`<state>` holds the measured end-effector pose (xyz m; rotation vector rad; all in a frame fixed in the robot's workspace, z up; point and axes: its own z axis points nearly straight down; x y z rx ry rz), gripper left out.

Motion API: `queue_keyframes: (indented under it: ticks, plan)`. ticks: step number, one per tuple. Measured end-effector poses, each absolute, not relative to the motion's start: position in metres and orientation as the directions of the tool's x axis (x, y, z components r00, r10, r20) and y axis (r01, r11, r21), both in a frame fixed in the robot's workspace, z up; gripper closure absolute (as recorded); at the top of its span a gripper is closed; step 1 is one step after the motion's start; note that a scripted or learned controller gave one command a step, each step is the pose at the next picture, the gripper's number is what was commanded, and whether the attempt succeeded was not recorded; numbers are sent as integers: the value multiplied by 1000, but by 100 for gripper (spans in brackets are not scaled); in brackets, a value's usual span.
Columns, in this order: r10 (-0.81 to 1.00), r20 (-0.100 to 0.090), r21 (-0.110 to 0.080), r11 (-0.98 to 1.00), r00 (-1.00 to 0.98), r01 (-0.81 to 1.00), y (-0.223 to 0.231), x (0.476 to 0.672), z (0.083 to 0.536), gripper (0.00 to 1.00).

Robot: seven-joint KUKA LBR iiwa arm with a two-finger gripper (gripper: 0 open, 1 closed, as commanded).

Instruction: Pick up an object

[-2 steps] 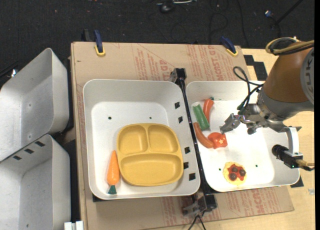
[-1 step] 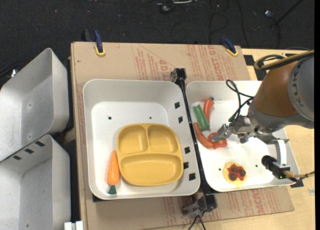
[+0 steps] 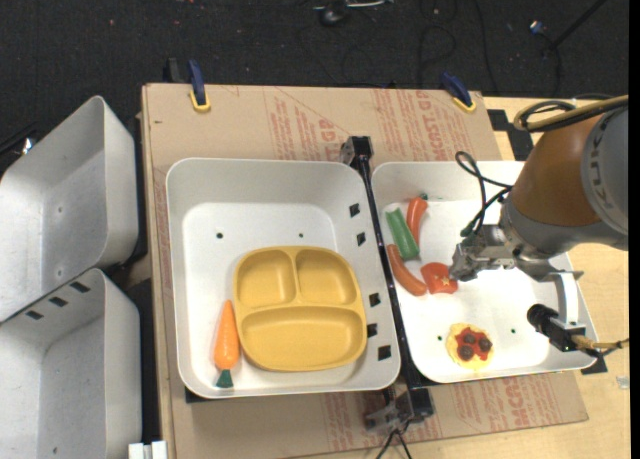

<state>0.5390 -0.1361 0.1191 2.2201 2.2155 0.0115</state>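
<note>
Two shallow white plastic bins sit side by side on a cardboard sheet (image 3: 300, 112) printed with faded red lettering. The left bin (image 3: 190, 247) has smooth, rounded walls and holds a yellow divided plate (image 3: 300, 307), matte and softly squared, with three compartments. Just beside the plate's left edge lies a toy carrot (image 3: 226, 339), glossy orange and tapered, its green stub pointing toward the near wall.

In the right bin (image 3: 440, 187) a cluster of toy food lies near the dividing wall: a flat green strip (image 3: 402, 232), a curved red-orange chilli (image 3: 416, 211) just above it, and a long orange sausage shape (image 3: 402, 269) below. A chunky red piece (image 3: 438, 279) lies at the sausage's right end. Toward the near wall sits a small yellow disc with dark red blobs (image 3: 470, 344), like a tiny pizza.

The gripper (image 3: 468, 259) hangs low over the right bin, its grey metal head right at the red piece; from here I cannot tell how its pincer stands, nor whether it has hold of anything. The arm's glossy orange band (image 3: 560, 182) bulges above it.
</note>
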Motion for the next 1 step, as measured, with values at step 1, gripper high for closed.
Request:
queue_keyframes:
  ticks: [1]
  plan:
    - [1000,-1,3,0,0,1000,-138,531,167,100]
